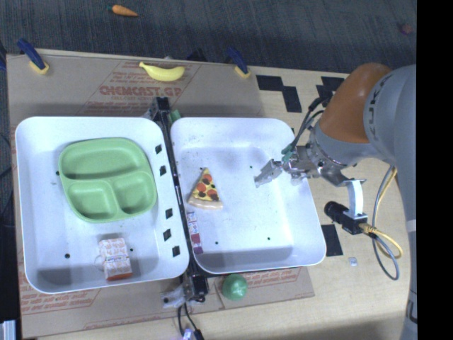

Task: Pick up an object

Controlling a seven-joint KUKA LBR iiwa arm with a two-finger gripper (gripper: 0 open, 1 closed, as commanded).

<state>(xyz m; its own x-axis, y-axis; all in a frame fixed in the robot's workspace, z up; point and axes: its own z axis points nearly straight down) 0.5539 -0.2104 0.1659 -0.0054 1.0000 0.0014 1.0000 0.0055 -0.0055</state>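
A toy pizza slice lies at the left side of the right bin, close to the divider. My gripper hangs over the right part of that bin, well to the right of the slice, with nothing visible between its fingers. In the left bin rests a green divided plate, and a small wrapped snack pack lies near that bin's front edge.
A yellow banana lies on the cardboard behind the bins. A green ball sits in front of the right bin. An orange carrot-like piece lies on the floor at the back. Blue clamps hold the cardboard's rear edge.
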